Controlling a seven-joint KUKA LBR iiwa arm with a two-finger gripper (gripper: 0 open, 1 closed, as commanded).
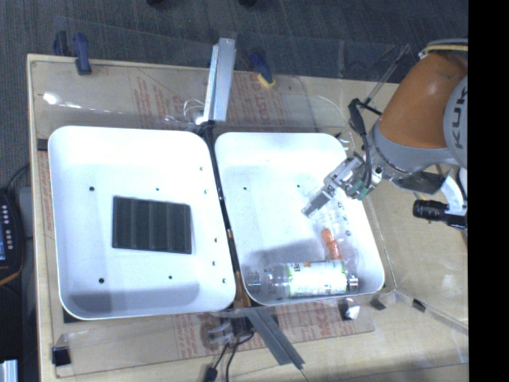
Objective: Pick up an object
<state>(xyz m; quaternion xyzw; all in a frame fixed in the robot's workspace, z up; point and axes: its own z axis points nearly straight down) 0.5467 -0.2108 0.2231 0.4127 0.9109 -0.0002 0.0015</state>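
Step in hand: the approach, as I judge it; nothing is picked up yet.
Gripper: the gripper (316, 204) hangs over the right bin (262, 153), slanted down and to the left from the orange-banded arm (413, 110); whether it is spread or closed I cannot tell, and no object is seen in it.
Bottles: two, as far as I can count. A clear bottle with a white and green label (306, 279) lies on its side along the near wall of the right bin. A small clear bottle with an orange part (332, 241) lies just below the gripper, near the right wall.
Next move: probably to go down onto the small bottle, which is the nearest; it lies close to the wall, so there is little room on that side.
Bins: two, side by side.
Left bin: the left bin (79, 157) holds one dark ribbed rectangle (152, 224).
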